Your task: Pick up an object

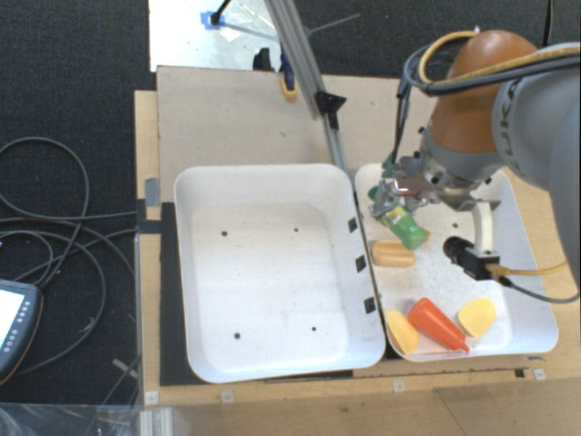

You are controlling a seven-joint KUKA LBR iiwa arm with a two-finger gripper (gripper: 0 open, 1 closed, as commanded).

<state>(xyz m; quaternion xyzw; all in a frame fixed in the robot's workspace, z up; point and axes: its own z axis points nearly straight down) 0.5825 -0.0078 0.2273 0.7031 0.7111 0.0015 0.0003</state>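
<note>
Camera view takes in two shallow white plastic bins side by side on a tan wooden bench. Left bin (272, 271) has a smooth, faintly speckled floor with four small dark dots and rounded corners, leaving wide open room. Right bin (536, 321) holds five toy foods: a green bottle-shaped piece (408, 229) near the far left corner, a tan bread-like roll (392, 254) just below it, a pale yellow lump (401, 331) against the dividing rim, an orange carrot-like cone (436, 323) touching it, and a round yellow slice (477, 316) nearby. Gripper (393, 195) hangs over the green piece's top end, seemingly touching it; whether its metal fingers are clenched or released cannot be told
</note>
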